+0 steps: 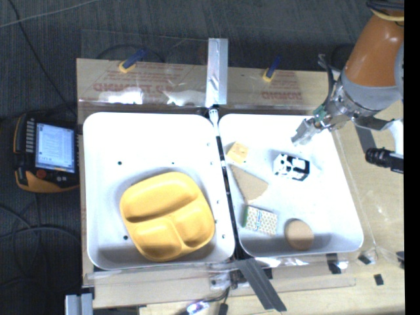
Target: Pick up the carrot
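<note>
My gripper (306,132) hangs over the far right part of the right bin (348,202), on the grey arm with the orange band that comes in from the upper right. Just below and left of it lies a small black and white object (291,167). A tan wedge-shaped piece (252,186) lies near the bin's left wall, with a pale yellow square piece (237,152) above it. I see nothing between the gripper and these things touching.
A green and white patterned packet (260,219) and a round brown object (299,233) lie at the near side of the right bin. The left bin (105,149) holds a yellow divided plate (168,215). A handheld screen device (46,151) sits left of the bench.
</note>
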